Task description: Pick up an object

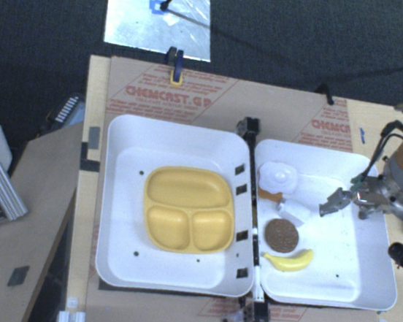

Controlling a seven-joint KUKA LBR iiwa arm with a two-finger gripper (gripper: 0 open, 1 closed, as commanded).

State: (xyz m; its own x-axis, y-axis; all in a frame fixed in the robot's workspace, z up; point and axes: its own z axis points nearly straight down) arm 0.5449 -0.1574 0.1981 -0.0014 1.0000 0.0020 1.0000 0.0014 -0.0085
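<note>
The camera view looks down at a slant on a bench (82, 200) topped with a sheet of brown cardboard printed in red, and on it two shallow white bins sit side by side, touching along a black hinge strip in the middle. The left bin (121, 183) carries a yellow divided tray (186, 208) with one long compartment across the back and two smaller ones in front; it lies flat, roughly centred.

The right bin (362, 281) carries the loose things. A banana (289, 260) lies near the front left, curving upward at its right tip. Just behind it, nearly touching, lies a round brown cookie-like disc (281, 234). Further back, against the bin's left side, sits a white rounded object (278, 177), with a small orange-brown piece (270, 195) just in front of it; what that piece is I can't make out.

The arm comes in from the right, grey with its orange band showing at the frame edge. Its tool (330, 205) hangs over the right bin's middle, pointing left, well apart from the banana and the disc. Nothing is between its fingers, and whether they are spread or closed I cannot tell from here.
</note>
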